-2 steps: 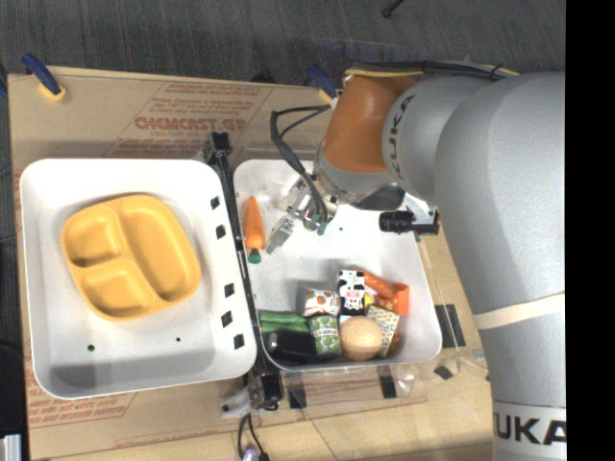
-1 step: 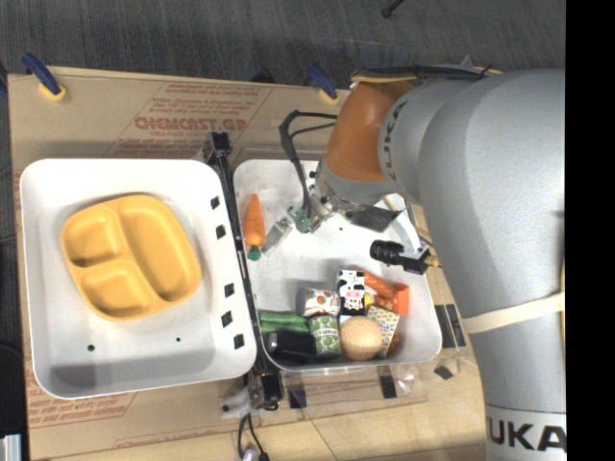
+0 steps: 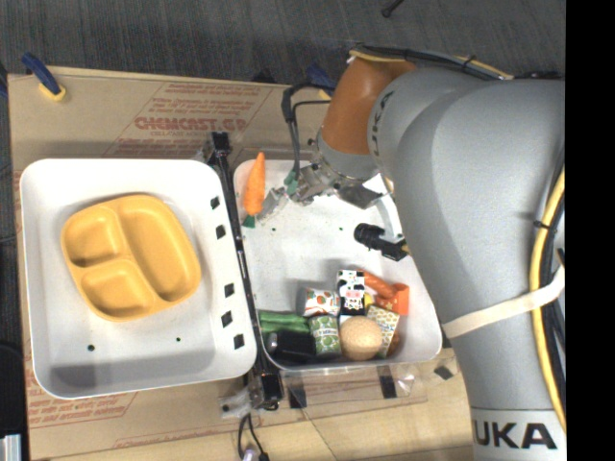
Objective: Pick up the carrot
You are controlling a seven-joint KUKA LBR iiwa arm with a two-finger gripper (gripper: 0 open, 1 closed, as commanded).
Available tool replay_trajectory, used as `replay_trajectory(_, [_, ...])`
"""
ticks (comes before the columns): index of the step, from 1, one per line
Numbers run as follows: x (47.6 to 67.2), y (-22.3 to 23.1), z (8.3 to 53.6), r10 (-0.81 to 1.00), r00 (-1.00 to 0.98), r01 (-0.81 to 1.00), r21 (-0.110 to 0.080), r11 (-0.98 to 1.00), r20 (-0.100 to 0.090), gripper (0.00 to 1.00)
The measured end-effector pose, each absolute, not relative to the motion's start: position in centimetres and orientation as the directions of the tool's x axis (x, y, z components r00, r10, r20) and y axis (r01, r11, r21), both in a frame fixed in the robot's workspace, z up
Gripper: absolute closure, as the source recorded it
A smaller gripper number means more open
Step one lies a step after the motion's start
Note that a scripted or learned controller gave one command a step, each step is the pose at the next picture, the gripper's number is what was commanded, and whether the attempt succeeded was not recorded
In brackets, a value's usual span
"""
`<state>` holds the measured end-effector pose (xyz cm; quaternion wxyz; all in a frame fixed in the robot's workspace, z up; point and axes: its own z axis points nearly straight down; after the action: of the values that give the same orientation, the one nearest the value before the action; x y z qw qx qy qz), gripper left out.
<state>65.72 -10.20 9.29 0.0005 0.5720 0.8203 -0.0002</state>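
Camera view: my gripper (image 3: 288, 192) low in right bin (image 3: 332, 238), just beside carrot (image 3: 254, 182); finger gap too blurred to tell. Carrot lies at bin's far left corner, against wall. Packaged food clutter (image 3: 351, 320) crowds near edge. Left bin (image 3: 48, 353) holds yellow divided tray (image 3: 130, 254). Arm hides bin's far right corner.

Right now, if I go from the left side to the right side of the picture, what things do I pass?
Yellow divided plate → carrot → gripper → orange band on the grey arm.
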Motion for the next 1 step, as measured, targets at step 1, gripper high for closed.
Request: replay_trajectory(1, [65.84,-10.03,10.39,0.935,-0.355,0.935,0.0,0.355,-0.003,1.0])
